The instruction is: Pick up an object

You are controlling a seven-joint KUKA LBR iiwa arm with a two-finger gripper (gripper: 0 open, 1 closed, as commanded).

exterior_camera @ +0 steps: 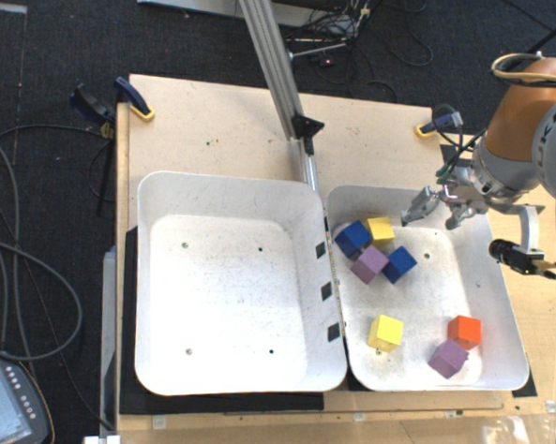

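White bins sit side by side; the right bin point(498, 314) holds seven blocks, the left bin point(167, 200) none. Over its far edge hangs the gripper point(440, 211), fingers spread wide, holding nothing. Nearest it lies a yellow block point(382, 230), touching a blue block point(352, 238).

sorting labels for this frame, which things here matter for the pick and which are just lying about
Belongs to the job:
- tool, open, above the right bin's far edge
- right bin
- blue cubes
- yellow cubes
- purple cubes
- orange cube

Just lying about:
- left bin
- clamps
- metal pole
- cables
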